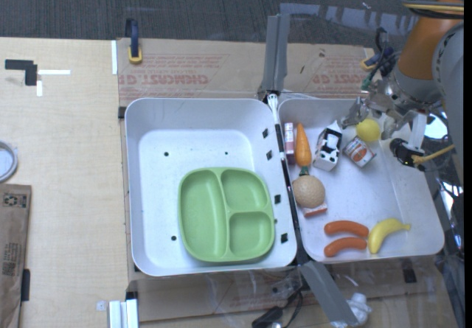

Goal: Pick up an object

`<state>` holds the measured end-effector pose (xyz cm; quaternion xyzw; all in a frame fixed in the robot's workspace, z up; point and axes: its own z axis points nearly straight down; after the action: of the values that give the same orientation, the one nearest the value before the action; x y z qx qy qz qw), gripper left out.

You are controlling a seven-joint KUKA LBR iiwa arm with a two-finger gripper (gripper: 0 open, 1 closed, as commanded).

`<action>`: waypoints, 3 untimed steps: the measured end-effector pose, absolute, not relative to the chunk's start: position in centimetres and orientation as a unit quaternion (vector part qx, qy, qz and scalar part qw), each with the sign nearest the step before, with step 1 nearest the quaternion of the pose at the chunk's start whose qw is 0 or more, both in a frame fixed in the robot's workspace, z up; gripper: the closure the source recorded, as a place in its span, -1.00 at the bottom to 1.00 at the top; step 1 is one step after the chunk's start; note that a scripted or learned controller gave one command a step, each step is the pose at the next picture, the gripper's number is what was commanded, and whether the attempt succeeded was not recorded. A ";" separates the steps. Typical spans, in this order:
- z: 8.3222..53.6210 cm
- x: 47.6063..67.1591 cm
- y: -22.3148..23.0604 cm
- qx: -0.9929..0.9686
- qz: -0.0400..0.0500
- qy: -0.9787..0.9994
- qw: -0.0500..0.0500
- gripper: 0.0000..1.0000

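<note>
My gripper (375, 121) hangs over the back of the right bin (413, 194), with the orange-banded wrist above it at the right edge of the camera view. A small yellow lemon (368, 130) sits between its two fingers, which are closed against it. Just below the lemon lies a small red and white can (359, 152). A black and white cow toy (329, 149) stands left of that, and an orange carrot (302, 144) lies beside the bin's left wall.
The right bin also holds a tan round roll (309, 190), two orange sausages (345, 228) and a banana (385, 233) near its front. A green divided plate (226, 214) lies in the left bin (147, 172). Cardboard lines the bench behind the bins.
</note>
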<state>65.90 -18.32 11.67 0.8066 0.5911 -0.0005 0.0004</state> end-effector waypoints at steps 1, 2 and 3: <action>9.2 62.9 -19.8 0.806 0.000 0.592 -0.002 -1.00; 10.1 63.0 -19.9 0.805 0.000 0.593 -0.001 1.00; 10.1 63.0 -19.9 0.805 0.000 0.593 -0.001 -1.00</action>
<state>62.96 -19.86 10.14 0.8055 0.5926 -0.0004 -0.0011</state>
